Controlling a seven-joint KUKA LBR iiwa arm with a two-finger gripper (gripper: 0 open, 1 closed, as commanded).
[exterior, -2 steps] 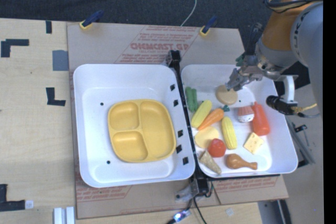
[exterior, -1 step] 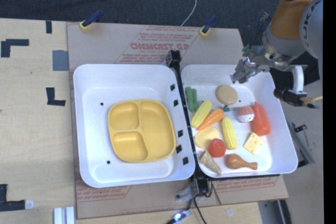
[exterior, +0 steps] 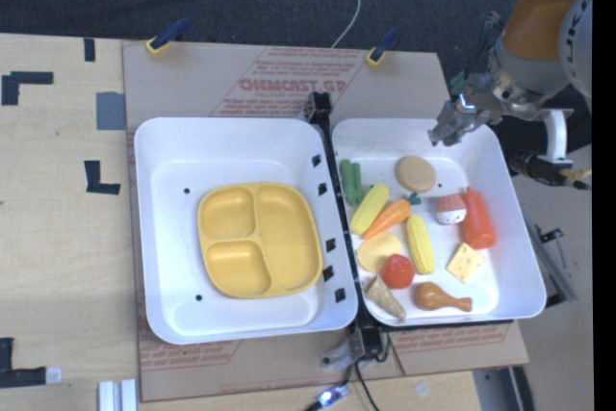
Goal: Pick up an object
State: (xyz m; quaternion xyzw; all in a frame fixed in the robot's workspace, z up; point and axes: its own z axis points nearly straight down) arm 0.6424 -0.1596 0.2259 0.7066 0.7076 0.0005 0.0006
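Toy food crowds the right bin (exterior: 515, 207) as a robot arm hangs over its far rim. Nearest the camera and farthest from the gripper (exterior: 446, 134), a drumstick (exterior: 443, 298) lies beside a pale wedge (exterior: 385, 302), with a tomato (exterior: 397, 271) touching the wedge's far side. A cheese block (exterior: 466, 262) sits to the drumstick's far right. Midway toward the gripper, a corn cob (exterior: 421, 244) lies next to a carrot (exterior: 387, 218) and a yellow piece (exterior: 369, 209), possibly a banana. A red pepper (exterior: 478, 218) lies along the right wall, a small red-and-white item (exterior: 449, 209) touching it. Closest to the gripper, just below and left of it, a tan bun (exterior: 416, 173) rests on the bin floor, apart from the gripper; a green vegetable (exterior: 350, 180) lies farther left, by the divider. None of the items is lifted. Whether the gripper is released or clenched cannot be told from this angle. The left bin (exterior: 164, 159), well left of the gripper, holds a yellow tray (exterior: 260, 239). Both bins stand on cardboard (exterior: 279, 77) on the counter (exterior: 58, 207), past the gripper's far side.
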